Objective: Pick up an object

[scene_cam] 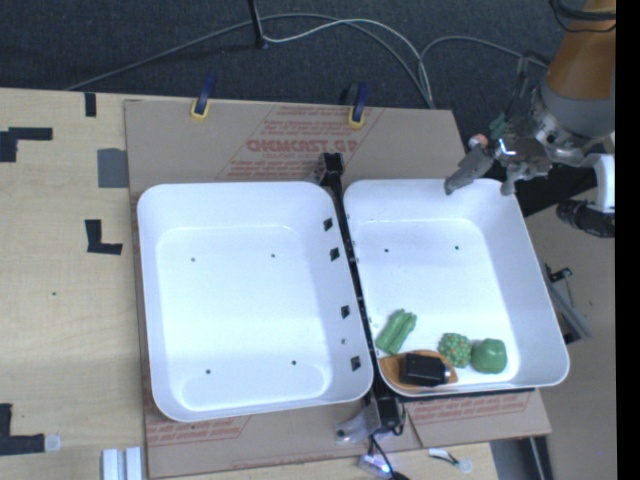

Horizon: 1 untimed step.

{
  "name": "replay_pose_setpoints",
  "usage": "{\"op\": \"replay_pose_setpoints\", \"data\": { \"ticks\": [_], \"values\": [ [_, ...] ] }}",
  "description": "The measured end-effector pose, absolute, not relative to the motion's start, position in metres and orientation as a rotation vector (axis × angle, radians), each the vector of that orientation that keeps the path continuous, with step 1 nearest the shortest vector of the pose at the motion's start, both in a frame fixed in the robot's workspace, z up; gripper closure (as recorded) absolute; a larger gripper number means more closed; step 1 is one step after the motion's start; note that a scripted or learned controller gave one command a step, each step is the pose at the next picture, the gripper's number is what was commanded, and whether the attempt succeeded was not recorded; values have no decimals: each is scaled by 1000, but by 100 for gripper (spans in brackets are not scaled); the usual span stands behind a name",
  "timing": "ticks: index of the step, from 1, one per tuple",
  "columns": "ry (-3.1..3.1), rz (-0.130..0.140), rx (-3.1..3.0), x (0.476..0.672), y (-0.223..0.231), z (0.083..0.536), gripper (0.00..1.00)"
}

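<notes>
Gripper (482, 173), spread and holding nothing above the right bin (520, 230) far rim, should descend squarely over the isolated green pepper (489, 356).

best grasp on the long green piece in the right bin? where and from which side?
Probably the middle of the long green piece, from straight above, fingers closing across its narrow width. It lies flat and slanted, its lower end near the divider wall; its flanks look clear, and the orange dish sits just below. The gripper hovers at the bin's far edge.
</notes>
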State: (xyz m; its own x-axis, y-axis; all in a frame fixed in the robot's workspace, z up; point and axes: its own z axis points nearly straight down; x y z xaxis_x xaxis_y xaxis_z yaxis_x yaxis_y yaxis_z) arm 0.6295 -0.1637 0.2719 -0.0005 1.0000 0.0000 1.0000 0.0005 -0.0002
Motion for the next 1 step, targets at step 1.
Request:
{"op": "replay_pose_setpoints", "data": {
  "ticks": [1],
  "values": [
    [-2220, 4, -2219, 627, -166, 229, 0]
  ]
}}
